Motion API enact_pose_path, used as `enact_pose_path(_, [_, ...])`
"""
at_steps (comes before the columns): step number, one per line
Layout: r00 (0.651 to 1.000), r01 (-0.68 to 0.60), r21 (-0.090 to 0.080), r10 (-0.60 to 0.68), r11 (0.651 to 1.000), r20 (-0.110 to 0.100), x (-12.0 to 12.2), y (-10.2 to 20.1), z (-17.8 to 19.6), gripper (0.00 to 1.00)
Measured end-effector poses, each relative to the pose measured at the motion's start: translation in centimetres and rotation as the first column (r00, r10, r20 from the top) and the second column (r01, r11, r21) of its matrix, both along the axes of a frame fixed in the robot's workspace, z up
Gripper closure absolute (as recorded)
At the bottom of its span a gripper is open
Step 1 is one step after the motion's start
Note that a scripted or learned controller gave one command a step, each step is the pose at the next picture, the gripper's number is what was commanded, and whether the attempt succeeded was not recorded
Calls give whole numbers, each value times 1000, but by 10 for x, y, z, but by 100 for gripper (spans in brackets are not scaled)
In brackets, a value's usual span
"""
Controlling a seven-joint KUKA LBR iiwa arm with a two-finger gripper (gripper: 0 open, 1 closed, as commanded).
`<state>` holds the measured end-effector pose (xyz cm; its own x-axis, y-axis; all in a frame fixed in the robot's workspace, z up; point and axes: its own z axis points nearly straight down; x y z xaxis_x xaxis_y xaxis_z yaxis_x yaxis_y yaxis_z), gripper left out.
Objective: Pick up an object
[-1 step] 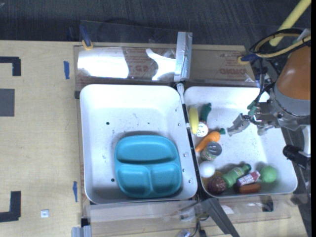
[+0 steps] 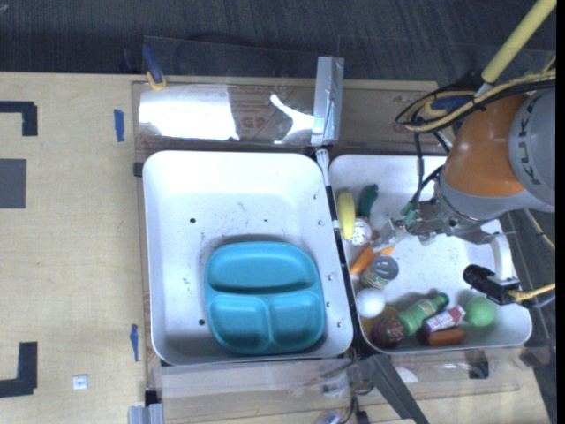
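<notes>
Jaws: the gripper (image 2: 408,223) hangs low over the right bin (image 2: 516,332), near its left side; whether the jaws are open or closed cannot be told, the metal parts blur together.
Arm: grey with an orange band (image 2: 481,153), reaching in from the right and covering the bin's upper right part.
Objects near jaws: a banana (image 2: 345,215) and a green item (image 2: 365,198) lie just left of the gripper; a carrot (image 2: 361,259) and a can (image 2: 380,272) sit just below it.
Front row: a white egg (image 2: 370,304), a green bottle (image 2: 417,312), a green ball (image 2: 480,312) and a dark item beside the bottle, too small to name.
Left bin: the left bin (image 2: 168,237) holds a blue tray (image 2: 263,297) with compartments.
Tabletop: the pale wood tabletop (image 2: 62,263) bears black and blue tape marks; a clear shiny sheet (image 2: 221,113) lies behind the bins.
Room: dark floor (image 2: 265,7) beyond; a yellow pole (image 2: 521,34) is cut off at the upper right.
</notes>
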<state>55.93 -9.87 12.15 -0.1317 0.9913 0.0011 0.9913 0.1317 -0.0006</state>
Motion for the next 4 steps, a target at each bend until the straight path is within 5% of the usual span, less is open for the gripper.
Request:
enact_pose_path(1, [999, 17, 9, -17, 1000, 27, -1, 6, -21, 0])
enact_pose_path(2, [999, 18, 4, -18, 1000, 38, 2, 4, -9, 100])
enact_pose_path(3, [999, 19, 4, -19, 1000, 35, 1, 4, -10, 0])
enact_pose_path(4, [1000, -2, -2, 2, 1000, 6, -46, -15, -34, 0])
